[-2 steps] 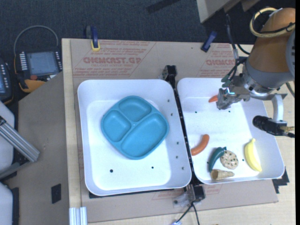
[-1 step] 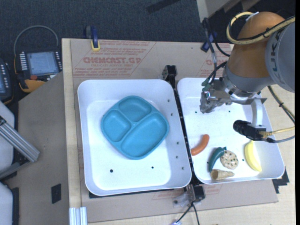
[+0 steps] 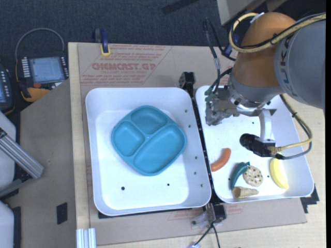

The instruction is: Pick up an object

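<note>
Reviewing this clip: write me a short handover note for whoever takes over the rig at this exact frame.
End effector: over the upper left of the right bin, nothing visibly held; finger state unclear.
Things: orange sausage, teal pepper, round cracker, cone piece and yellow banana lie in the right bin's lower part. Blue divided plate sits in the left bin.
Done: no pick visible.
Left: grasp and lift one object.

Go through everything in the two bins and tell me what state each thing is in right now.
Blue divided plate: flat in left bin, compartments bare.
Orange sausage: lying loose in right bin.
Teal pepper: lying, touching the cracker.
Round cracker: flat.
Yellow banana: lying.
Cone: on its side.
End effector: over right bin, holding nothing visible.
</note>
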`<state>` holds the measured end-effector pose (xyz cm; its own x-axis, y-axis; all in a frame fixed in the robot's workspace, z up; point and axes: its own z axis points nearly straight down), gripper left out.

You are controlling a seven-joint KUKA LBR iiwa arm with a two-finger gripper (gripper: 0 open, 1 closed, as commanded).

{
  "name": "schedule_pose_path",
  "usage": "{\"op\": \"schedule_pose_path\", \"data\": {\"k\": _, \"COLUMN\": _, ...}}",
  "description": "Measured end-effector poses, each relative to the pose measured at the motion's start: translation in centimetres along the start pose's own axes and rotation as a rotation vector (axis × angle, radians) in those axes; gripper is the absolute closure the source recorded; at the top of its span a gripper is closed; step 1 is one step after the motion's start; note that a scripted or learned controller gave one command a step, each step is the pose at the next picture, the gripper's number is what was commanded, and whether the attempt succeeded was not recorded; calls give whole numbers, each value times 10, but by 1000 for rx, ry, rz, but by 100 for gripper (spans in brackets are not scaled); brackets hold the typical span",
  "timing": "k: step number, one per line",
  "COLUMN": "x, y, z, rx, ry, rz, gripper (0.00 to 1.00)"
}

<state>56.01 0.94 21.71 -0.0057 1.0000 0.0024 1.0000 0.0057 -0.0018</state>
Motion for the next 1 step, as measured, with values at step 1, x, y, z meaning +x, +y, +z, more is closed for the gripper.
{"op": "schedule_pose_path", "data": {"k": 1, "x": 59, "y": -3, "z": 6, "rx": 2, "ry": 0, "rz": -1, "gripper": 100}}
